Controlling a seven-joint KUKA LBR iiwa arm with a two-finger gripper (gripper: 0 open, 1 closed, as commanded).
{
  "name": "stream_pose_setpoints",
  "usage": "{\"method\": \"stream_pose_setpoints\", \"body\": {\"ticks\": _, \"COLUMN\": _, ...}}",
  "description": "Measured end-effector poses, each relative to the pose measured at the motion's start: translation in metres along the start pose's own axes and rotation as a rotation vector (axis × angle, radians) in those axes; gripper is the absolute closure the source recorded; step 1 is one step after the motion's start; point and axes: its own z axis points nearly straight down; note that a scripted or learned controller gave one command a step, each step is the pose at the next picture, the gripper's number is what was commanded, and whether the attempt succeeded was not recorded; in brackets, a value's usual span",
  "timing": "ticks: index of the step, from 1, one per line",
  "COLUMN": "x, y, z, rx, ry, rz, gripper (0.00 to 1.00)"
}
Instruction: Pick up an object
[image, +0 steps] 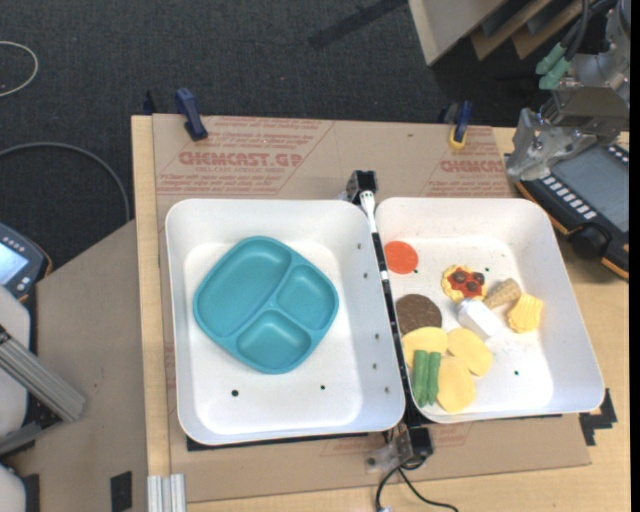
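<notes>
Upper right, end effector (560, 95), grip unclear, well apart from toy food (460, 325) in right bin (560, 260).

Red "CHEMCAST G P" lettering repeats across the protective sheet (300, 150).

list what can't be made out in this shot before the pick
- Gripper: at the camera view's top right edge, partly cut off, so its state is unclear.
- Green beans: their right side lies under yellow slices.
- White block: too small to identify.
- Small pizza: toppings too small to name.
</notes>
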Motion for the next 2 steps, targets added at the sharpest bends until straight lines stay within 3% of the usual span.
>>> {"method": "stream_pose_setpoints", "body": {"ticks": 1, "x": -0.088, "y": 0.003, "z": 0.137, "rx": 0.035, "ry": -0.003, "rz": 0.017, "gripper": 1.00}}
{"method": "stream_pose_setpoints", "body": {"ticks": 2, "x": -0.048, "y": 0.072, "z": 0.000, "rx": 0.001, "ry": -0.004, "rz": 0.002, "gripper": 1.00}}
